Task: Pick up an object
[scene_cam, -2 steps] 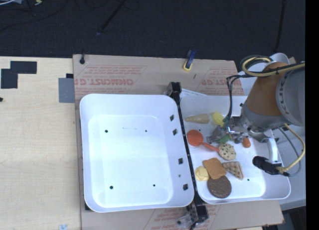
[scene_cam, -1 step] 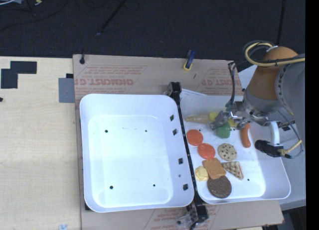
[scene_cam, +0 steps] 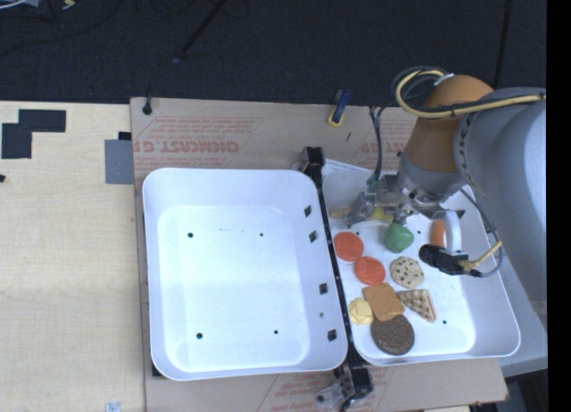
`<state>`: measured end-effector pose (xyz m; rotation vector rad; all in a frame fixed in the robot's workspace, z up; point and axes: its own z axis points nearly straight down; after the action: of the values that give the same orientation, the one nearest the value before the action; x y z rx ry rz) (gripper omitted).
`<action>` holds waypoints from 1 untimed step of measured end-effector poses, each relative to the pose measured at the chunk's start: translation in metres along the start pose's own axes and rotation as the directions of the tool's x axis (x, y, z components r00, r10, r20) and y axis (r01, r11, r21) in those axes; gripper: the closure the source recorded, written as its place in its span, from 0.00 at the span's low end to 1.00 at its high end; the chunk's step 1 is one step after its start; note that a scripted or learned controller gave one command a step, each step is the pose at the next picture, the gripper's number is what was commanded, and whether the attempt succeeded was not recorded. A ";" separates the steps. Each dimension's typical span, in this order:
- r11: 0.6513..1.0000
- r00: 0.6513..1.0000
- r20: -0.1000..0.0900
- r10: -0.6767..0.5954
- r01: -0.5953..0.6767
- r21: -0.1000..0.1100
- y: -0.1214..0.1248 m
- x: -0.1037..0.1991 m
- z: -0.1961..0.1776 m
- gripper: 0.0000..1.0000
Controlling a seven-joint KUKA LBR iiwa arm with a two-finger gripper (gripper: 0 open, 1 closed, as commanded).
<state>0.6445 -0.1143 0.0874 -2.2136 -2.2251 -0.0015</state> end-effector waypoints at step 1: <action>1.000 1.000 0.002 0.003 -0.003 0.003 -0.011 0.017 0.000 0.00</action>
<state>0.6339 -0.0972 0.0871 -2.2164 -2.2205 0.0043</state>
